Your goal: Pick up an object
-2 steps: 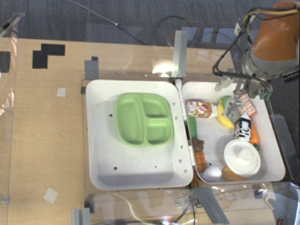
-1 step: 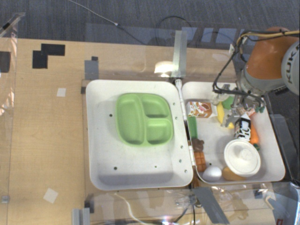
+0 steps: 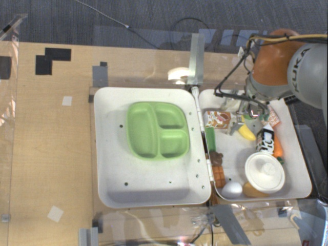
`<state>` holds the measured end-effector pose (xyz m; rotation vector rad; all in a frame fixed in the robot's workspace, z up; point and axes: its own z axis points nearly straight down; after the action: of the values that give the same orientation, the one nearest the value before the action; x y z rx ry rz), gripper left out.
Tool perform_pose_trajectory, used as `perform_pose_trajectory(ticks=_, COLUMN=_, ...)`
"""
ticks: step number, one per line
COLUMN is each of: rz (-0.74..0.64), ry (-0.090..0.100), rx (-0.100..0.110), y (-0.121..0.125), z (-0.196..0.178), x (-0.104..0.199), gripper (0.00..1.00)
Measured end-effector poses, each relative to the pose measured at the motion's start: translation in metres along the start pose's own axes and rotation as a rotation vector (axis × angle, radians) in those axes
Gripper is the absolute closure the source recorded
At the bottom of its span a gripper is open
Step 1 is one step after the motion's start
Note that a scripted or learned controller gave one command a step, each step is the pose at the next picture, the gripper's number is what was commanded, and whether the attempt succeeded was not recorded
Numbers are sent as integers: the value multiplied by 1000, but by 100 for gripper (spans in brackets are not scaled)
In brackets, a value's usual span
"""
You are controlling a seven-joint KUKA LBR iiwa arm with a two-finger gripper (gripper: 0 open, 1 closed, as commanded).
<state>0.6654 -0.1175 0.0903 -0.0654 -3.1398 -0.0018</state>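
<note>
My gripper (image 3: 249, 114) hangs low over the back of the right bin (image 3: 303, 174), under the orange wrist band (image 3: 271, 60). It sits just above a yellow banana-like piece (image 3: 247, 132), with a printed snack packet (image 3: 218, 120) to its left. The wrist and cables hide its tips. A black-and-white bottle (image 3: 265, 140) and an orange carrot (image 3: 278, 148) lie just to the front right of it.
The right bin also holds a white bowl (image 3: 264, 171), a white ball (image 3: 233, 189), a brown waffle piece (image 3: 219, 176) and a green stick (image 3: 210, 139) along its left wall. A green divided plate (image 3: 157, 130) lies in the left bin (image 3: 110, 152).
</note>
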Motion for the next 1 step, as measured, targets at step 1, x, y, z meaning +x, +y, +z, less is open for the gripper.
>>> perform_pose_trajectory(ticks=1, rz=176, ry=-11, rx=1, y=24, z=3, x=22, gripper=0)
